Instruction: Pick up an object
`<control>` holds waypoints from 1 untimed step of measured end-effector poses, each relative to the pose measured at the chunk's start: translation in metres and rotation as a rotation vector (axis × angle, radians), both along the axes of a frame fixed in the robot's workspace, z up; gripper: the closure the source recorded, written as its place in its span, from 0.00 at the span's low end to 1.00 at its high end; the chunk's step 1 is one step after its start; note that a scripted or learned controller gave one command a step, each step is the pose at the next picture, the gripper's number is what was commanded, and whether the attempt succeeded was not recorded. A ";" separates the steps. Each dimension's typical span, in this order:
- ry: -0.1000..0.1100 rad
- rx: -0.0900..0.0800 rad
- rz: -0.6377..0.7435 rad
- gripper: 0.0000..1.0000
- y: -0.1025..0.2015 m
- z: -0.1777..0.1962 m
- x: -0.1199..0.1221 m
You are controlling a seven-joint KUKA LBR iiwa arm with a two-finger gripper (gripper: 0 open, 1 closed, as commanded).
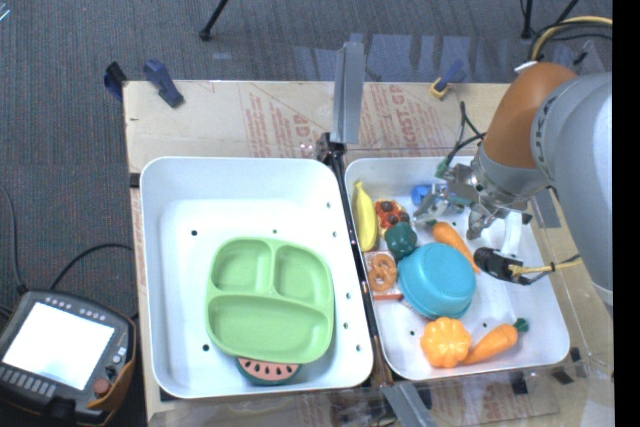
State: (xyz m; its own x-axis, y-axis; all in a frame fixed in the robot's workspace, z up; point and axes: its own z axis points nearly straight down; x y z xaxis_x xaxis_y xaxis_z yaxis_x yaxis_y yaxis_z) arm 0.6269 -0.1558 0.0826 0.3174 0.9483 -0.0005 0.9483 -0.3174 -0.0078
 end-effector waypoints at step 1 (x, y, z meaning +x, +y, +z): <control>0.006 0.001 0.004 1.00 0.000 0.007 0.000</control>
State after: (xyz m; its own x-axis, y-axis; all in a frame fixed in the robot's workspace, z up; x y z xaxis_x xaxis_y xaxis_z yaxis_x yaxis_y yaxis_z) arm 0.6271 -0.1555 0.0892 0.3135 0.9496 -0.0017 0.9495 -0.3135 -0.0133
